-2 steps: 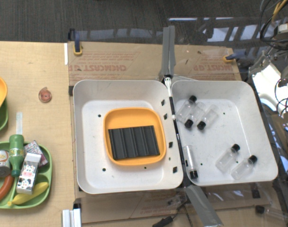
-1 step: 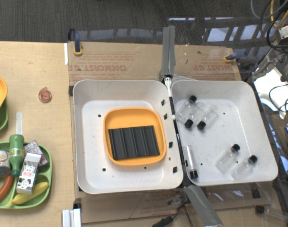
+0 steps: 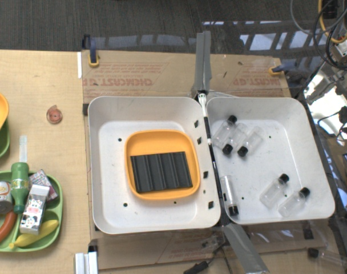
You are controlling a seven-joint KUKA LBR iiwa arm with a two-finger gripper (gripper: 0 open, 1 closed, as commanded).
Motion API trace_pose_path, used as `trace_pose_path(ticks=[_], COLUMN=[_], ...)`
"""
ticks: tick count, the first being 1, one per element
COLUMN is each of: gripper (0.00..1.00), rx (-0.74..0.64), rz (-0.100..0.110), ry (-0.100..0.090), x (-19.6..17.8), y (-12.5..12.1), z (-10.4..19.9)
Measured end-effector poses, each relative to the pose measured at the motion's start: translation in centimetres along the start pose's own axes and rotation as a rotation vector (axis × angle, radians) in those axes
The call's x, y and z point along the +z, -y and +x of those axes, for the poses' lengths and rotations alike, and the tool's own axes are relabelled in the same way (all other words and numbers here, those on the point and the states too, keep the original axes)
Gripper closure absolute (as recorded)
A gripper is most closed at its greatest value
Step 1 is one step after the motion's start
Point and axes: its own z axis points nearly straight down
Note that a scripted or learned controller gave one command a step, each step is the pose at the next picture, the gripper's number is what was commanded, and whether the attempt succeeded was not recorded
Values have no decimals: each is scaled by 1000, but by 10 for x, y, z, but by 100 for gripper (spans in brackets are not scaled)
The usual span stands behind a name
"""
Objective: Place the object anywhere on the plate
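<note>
While clear plastic vials (image 3: 235, 135) w/ black caps lie scattered in rt bin (image 3: 310, 153), orange squarish plate (image 3: 162, 141) holds ribbed dark insert; gripper state: can't tell.

Orange plate (image 3: 162, 143) holding a dark ribbed slab (image 3: 162, 172) sits in the left bin (image 3: 105, 153); clear black-capped vials (image 3: 236, 138) lie in the right.

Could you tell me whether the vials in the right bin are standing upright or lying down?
Lying down. Each clear vial in the right bin shows its full side, black cap pointing sideways.

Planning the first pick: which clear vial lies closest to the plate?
The vial lying along the right bin's left wall; the others sit farther from the yellow plate.
</note>
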Motion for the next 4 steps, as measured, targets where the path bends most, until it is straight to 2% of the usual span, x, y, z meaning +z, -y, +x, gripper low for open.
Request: trace_pose_path(ticks=[1, 2, 3, 4], gripper=[0, 0, 0, 0], rx=[-259, -427, -742, -1070], rz=[1, -3, -1, 0], ry=[0, 0, -2, -1], x=[-16, -4, 17, -6], y=[3, 4, 2, 1], z=[-9, -11, -7, -1])
